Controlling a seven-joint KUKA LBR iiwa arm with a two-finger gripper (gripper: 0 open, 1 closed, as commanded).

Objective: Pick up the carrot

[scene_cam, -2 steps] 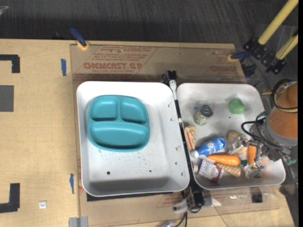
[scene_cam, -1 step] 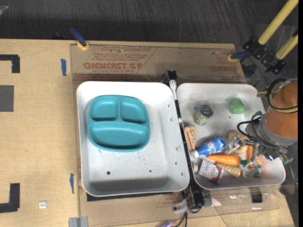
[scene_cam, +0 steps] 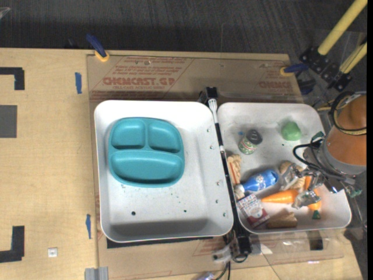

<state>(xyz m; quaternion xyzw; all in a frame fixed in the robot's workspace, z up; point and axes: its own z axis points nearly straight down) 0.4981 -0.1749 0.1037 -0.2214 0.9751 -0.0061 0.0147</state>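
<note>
The bench (scene_cam: 46, 156) is tan board; dark carpet lies beyond its far edge. Two shallow white plastic bins sit side by side. The left bin (scene_cam: 157, 214) holds a smooth teal three-compartment plate (scene_cam: 145, 151). The right bin (scene_cam: 274, 118) holds clutter, including a blue packet (scene_cam: 260, 181) and a green lump (scene_cam: 291, 130). The tapered orange carrot (scene_cam: 278, 197) lies near the bin's near edge. The arm enters from the right; the gripper (scene_cam: 308, 190) is lowered at the carrot's right end. Whether its jaws are open or closed cannot be determined.

arm (scene_cam: 349, 139) cut off at right edge, carrot (scene_cam: 280, 197) tip hidden behind jaws
</note>
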